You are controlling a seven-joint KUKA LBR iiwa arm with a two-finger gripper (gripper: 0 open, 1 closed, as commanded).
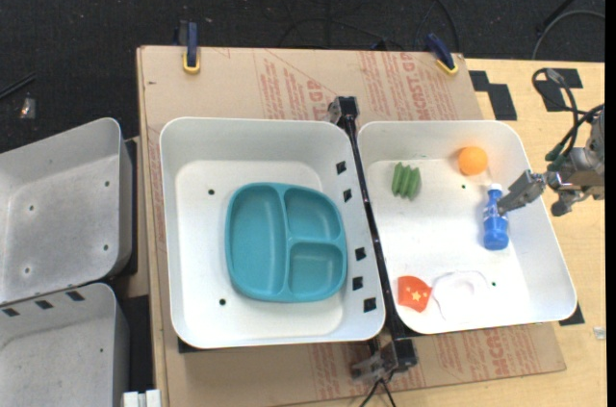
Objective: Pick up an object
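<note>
From the overhead camera I see the end effector [532,186] at the right bin's [539,294] right rim, just above the blue bottle [495,224]; I cannot tell its opening. An orange ball [473,161], green pepper [406,180] and red piece [415,293] lie nearby. A teal divided plate [286,241] fills the left bin [192,155].

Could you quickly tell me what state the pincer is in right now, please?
Pincer: at the right bin's right edge, beside the blue bottle; whether it is open, shut or holding anything cannot be told.
</note>
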